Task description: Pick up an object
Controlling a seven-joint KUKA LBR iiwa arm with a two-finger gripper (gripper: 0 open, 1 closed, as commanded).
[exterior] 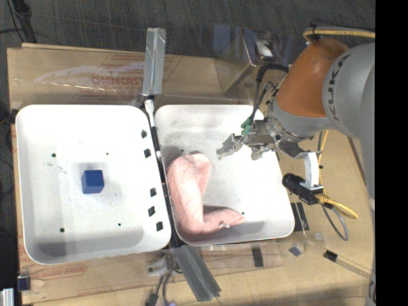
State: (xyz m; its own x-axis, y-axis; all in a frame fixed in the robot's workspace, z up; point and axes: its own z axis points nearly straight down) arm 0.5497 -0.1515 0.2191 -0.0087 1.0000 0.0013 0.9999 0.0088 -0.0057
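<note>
Risk of a missed or slipping grasp on the pink soft object (191, 196) in the right bin (268, 190).

From my remote seat I see the gripper (245, 144) hanging over the upper right part of that bin, above and to the right of the pink thing and apart from it; I can't tell whether its fingers are spread or pressed together, and nothing sits between them. I judge the trouble would come from the object itself: it looks limp and rounded, bent like an L, lying tight against the bin's left wall and lower edge, so the fingers could strike the wall or squeeze only a loose fold. A small blue cube (93, 181) sits alone in the left bin (38, 145), an easier target.
</note>
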